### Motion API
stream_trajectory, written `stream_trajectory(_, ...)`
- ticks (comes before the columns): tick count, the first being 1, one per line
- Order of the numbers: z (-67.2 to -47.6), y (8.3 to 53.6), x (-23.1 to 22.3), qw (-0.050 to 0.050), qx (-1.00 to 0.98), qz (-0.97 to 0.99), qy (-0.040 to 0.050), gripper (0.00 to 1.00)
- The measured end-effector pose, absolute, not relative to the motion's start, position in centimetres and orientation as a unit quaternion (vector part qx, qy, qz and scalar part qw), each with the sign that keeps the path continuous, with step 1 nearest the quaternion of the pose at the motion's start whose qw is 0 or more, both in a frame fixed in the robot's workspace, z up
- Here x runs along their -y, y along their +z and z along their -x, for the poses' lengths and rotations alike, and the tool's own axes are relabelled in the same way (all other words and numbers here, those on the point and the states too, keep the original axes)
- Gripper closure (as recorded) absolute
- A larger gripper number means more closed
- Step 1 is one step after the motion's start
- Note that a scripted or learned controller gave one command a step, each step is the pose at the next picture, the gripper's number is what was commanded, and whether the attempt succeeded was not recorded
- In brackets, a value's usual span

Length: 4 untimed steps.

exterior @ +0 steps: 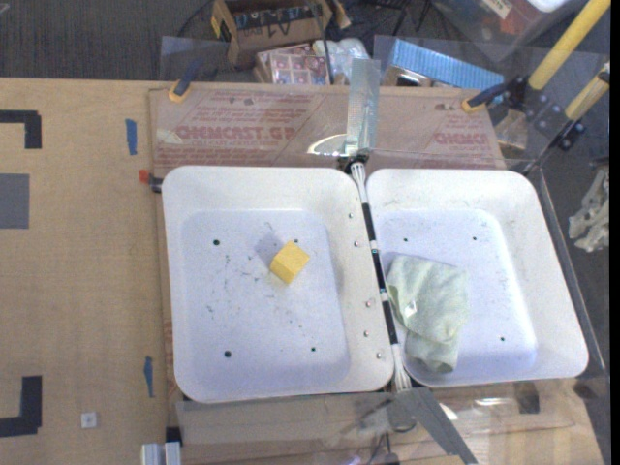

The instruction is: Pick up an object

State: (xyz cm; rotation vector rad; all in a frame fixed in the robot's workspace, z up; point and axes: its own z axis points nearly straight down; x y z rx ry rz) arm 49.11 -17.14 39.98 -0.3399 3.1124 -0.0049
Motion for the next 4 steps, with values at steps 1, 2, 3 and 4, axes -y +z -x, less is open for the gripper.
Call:
stream_trajectory(1,-50.3,37.1,14.7,0.003,-0.953,0.302,-0.0007,1.00)
stream_trajectory(2,-49.7,39.0,14.2,0.005,-0.883,0.469,-0.0025,1.00)
stream_trajectory(3,-51.8,39.3,11.2,0.004,-0.731,0.682,-0.0021,1.00)
stream_trajectory(4,-49.9,43.6,12.7,0.003,-0.583,0.812,-0.0020,1.00)
